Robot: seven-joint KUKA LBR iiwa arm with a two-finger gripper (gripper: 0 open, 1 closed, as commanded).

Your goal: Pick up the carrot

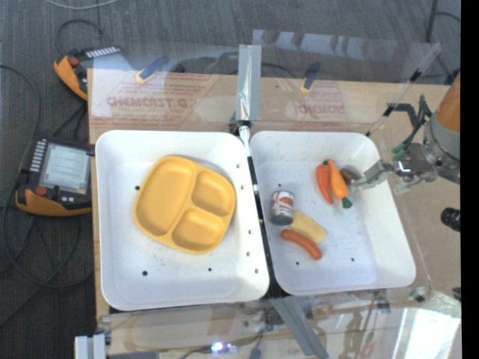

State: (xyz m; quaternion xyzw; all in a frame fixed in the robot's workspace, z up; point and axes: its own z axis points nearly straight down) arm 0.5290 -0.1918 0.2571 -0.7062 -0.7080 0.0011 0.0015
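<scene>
The gripper sits low beside the carrot, probably lining up a grab. Its grip I cannot tell.

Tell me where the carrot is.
The carrot lies in the right bin's upper right part, beside the gripper, up and right of the can.

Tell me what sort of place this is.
Likely a robot lab test bench, not a kitchen: two white bins on a bench, toy food such as a carrot and a yellow tray, a teach pendant and loose cables on the carpet.
</scene>
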